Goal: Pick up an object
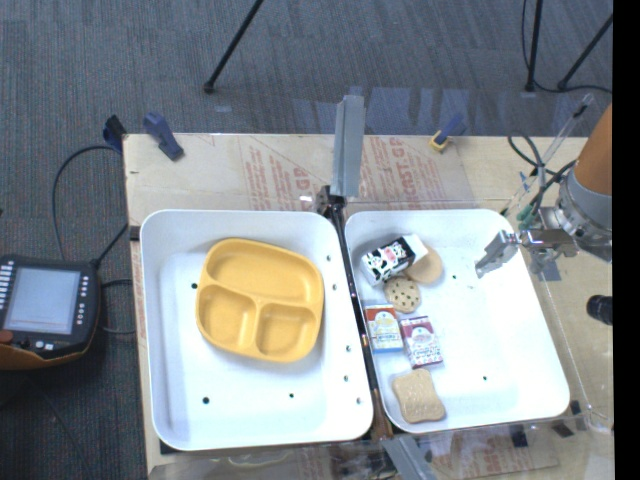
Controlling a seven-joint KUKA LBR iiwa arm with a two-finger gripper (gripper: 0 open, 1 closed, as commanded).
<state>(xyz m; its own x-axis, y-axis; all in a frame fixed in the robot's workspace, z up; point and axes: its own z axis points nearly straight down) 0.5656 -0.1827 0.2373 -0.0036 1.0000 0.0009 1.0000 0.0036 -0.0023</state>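
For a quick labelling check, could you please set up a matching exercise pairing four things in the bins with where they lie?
Things:
1. yellow tray
2. cow-print carton
3. toast slice
4. chocolate-chip cookie

Places:
A. near the right bin's front edge
B. in the left bin
C. farthest back of the right bin's items
D. just in front of the carton

Pairs: 1-B, 2-C, 3-A, 4-D

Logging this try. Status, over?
Gripper over right bin, nothing between fingers. Milk carton, cookie, toast lie at bin's left. Path clear.
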